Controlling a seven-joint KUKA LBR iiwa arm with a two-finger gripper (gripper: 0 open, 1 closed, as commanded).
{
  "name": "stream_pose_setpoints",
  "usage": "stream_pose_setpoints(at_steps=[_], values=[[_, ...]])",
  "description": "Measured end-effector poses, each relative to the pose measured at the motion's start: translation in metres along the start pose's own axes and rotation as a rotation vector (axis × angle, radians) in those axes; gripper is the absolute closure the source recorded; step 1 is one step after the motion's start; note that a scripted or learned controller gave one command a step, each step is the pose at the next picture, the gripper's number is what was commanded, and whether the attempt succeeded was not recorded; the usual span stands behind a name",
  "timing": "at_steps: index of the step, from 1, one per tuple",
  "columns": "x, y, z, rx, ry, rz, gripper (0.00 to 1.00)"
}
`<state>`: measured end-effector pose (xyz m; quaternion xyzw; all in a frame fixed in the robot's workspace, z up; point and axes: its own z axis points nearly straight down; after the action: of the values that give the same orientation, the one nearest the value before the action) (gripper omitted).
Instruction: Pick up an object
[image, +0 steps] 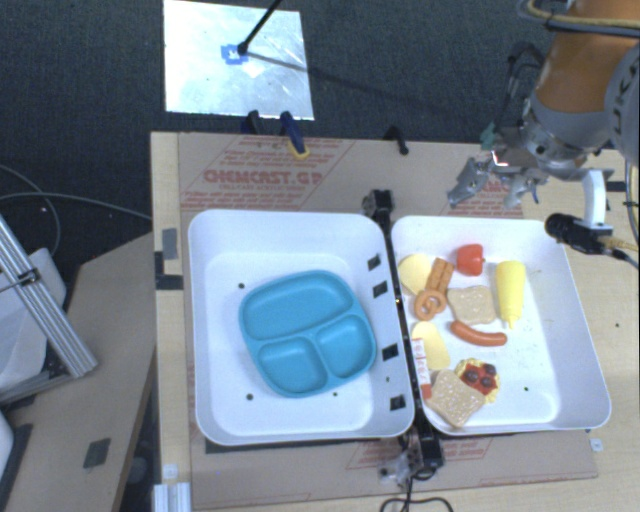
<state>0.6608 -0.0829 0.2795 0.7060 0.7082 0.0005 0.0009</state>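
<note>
Toy food lies in the right white bin (575, 330): a red pepper (470, 259), a yellow corn cob (510, 288), a lemon (413, 270), an orange pretzel (435, 290), a bread slice (472, 304), a sausage (478, 335), a cheese wedge (430, 347), a toast (455, 400) and a berry-topped piece (481, 376). My gripper (494, 187) hangs above the bin's back edge, behind the pepper. It is open, with nothing between its fingers.
The left white bin (215, 300) holds a blue divided plate (308, 332). A black hinge strip (392, 300) runs between the bins. Behind them are a cardboard sheet (265, 170), a blue clamp (293, 133) and a shiny square panel (235, 60).
</note>
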Motion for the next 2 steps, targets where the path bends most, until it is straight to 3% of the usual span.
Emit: stream_pose_setpoints(at_steps=[1,2], values=[[-0.008,-0.013,0.174,0.014,0.002,0.003,0.0],[-0.042,-0.027,0.196,0.003,-0.001,0.004,0.0]])
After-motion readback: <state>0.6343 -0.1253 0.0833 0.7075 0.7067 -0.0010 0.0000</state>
